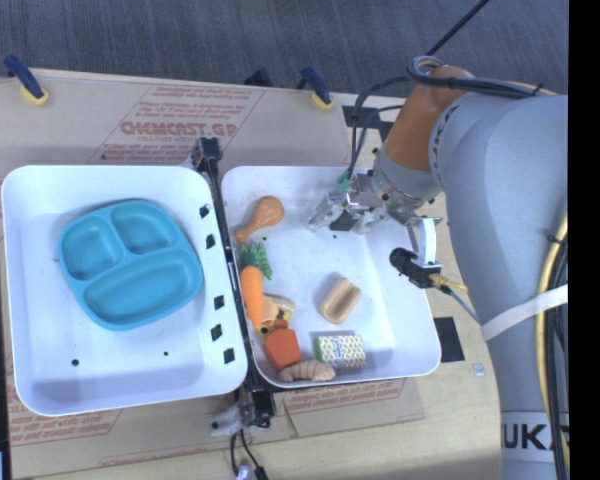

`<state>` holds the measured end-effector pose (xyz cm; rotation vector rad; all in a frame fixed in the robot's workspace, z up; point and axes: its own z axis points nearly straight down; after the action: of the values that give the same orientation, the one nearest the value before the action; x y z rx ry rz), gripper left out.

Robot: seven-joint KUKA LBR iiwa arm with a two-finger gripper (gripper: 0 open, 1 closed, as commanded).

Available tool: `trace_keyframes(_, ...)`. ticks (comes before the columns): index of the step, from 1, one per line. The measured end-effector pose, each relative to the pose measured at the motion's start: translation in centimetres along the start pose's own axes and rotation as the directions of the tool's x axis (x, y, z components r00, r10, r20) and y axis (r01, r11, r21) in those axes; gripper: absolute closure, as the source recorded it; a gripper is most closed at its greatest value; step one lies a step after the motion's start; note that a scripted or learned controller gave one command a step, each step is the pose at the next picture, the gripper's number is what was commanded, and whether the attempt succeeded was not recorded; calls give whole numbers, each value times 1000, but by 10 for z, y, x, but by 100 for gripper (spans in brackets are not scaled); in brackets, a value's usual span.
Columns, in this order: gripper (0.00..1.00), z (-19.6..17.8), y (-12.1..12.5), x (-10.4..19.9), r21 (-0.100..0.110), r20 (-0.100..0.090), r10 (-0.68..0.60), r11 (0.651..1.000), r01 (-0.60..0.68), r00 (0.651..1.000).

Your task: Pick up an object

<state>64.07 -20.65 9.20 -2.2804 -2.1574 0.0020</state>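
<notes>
- Grey arm [500,218] reaches over the right bin's [400,353] far right corner.
- Left bin [30,368] carries a blue divided plate [130,263].
- Gripper [342,211] hangs near the right bin's far edge; whether it is spread or pinched, I cannot tell.
- Carrot [252,293], drumstick [260,216] and red block [282,347] line that bin's left edge.
- Bread roll [339,299] lies mid-bin, apart from the gripper.
- Patterned block [341,349] and shrimp [308,371] sit by the near edge.

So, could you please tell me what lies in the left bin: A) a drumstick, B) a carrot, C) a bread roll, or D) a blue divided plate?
D: the blue divided plate lies alone in the left bin, while the food toys sit in the right bin.
</notes>
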Motion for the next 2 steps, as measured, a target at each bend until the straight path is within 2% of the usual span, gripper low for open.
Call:
trace_keyframes(1,0,0,14,38,-2,1,-273,962,273,962)
trace_keyframes(2,0,0,11,81,2,-1,-394,919,394,919)
